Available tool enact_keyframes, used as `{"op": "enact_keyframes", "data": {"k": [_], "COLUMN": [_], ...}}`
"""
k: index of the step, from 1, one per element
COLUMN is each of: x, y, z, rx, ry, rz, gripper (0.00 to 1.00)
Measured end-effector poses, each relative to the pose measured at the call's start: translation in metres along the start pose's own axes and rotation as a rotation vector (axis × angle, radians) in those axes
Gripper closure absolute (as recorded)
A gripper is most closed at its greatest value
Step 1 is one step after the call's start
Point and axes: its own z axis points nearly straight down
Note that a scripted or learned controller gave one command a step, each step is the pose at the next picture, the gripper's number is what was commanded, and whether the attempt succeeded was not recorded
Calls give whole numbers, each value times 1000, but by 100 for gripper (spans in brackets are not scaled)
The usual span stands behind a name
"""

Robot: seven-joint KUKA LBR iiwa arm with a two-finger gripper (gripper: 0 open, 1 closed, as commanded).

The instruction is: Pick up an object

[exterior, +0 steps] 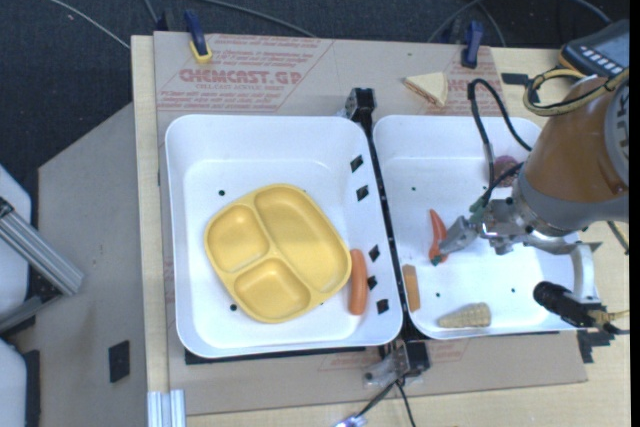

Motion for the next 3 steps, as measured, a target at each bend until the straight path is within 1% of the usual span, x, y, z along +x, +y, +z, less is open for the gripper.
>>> {"op": "enact_keyframes", "data": {"k": [1,2,3], "x": [0,-3,-2], "y": [2,0,1], "z": [-14,-77,-78], "rx": [-7,-15,-9], "ry": [-1,-5,-3], "rz": [0,-1,0], "gripper": [100,100,100]}}
